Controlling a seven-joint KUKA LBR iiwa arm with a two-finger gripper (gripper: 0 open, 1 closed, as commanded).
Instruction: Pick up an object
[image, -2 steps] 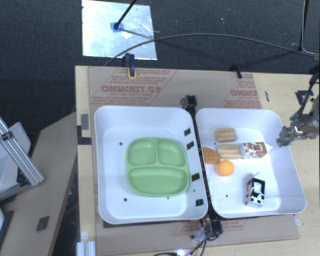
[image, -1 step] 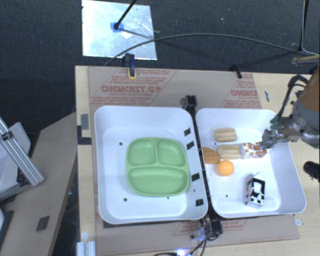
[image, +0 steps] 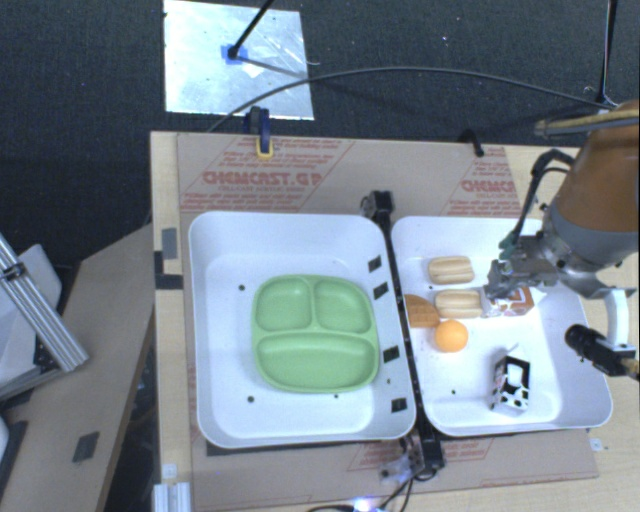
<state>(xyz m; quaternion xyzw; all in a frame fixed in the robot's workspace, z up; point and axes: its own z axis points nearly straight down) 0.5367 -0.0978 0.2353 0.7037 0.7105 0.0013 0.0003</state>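
Gripper (image: 503, 296) low in right bin (image: 575, 400) beside bun (image: 458, 303); finger state hidden (can't tell). Risk: grazes bun, nudging orange (image: 451, 336) away.

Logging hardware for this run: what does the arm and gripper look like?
The arm has a broad orange section above a grey wrist, and a thin dark cable loops along its side. The gripper is a small boxy grey metal assembly with dark parts.
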